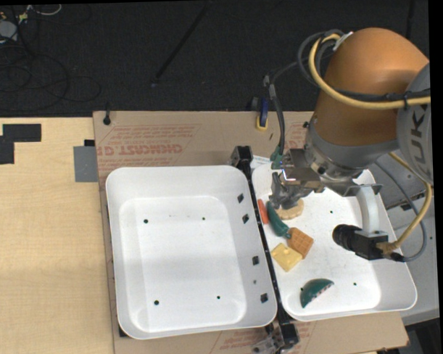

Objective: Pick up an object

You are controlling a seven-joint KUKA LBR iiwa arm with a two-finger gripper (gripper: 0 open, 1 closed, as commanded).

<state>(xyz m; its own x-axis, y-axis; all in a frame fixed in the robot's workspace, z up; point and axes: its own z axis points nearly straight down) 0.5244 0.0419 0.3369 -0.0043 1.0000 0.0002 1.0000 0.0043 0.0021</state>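
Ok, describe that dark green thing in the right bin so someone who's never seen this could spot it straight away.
Look in the right bin, the one under the arm. Near its front edge lies the dark green wedge, curved like a melon slice and apart from the rest. Its neighbours, a yellow block and an orange waffle-patterned block, sit further back.

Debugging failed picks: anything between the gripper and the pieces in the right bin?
Nothing visible blocks it. The gripper is low over the right bin, right above the tan round piece and green strip. Those pieces crowd together, so a clean single grab looks doubtful.
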